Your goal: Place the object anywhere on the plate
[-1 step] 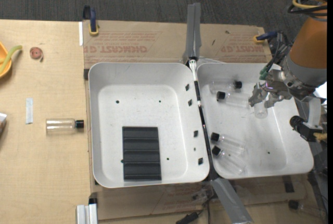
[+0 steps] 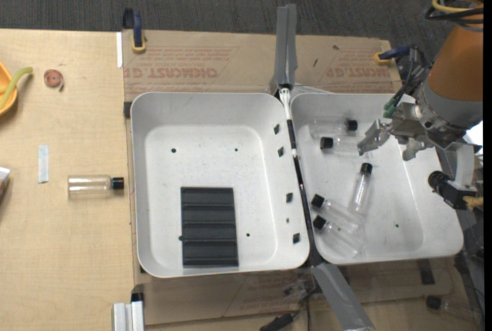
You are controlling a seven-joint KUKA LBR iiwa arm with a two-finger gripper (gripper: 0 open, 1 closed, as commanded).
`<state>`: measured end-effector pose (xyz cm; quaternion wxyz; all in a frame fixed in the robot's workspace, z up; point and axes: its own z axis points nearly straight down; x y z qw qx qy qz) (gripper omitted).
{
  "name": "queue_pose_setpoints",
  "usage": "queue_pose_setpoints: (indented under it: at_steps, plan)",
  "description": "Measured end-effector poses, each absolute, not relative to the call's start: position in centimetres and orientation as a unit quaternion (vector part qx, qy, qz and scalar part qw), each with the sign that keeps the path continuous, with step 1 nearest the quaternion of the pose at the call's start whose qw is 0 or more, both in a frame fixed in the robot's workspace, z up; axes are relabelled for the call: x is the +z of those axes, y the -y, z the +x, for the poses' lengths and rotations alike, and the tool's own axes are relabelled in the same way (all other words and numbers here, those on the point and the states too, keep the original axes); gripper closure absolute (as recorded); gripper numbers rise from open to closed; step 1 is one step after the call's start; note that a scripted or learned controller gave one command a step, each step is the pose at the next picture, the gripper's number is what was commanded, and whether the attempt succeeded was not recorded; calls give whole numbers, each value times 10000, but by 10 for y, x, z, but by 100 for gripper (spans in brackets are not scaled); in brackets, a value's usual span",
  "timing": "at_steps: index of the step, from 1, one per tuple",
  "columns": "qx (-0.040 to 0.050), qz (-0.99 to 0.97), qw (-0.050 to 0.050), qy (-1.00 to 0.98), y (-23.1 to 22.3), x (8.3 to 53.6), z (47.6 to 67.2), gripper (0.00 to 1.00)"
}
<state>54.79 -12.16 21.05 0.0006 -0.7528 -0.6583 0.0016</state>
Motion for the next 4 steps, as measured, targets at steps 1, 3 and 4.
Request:
queue_pose_setpoints:
  at_steps: [1,3,4]
  plan:
    - [10,-7152,-5,6989,156,272,644,0]
    - [15,-7648,-2,6443,222,426,535,0]
    - [21,-8378,0,5459,145,440,587,0]
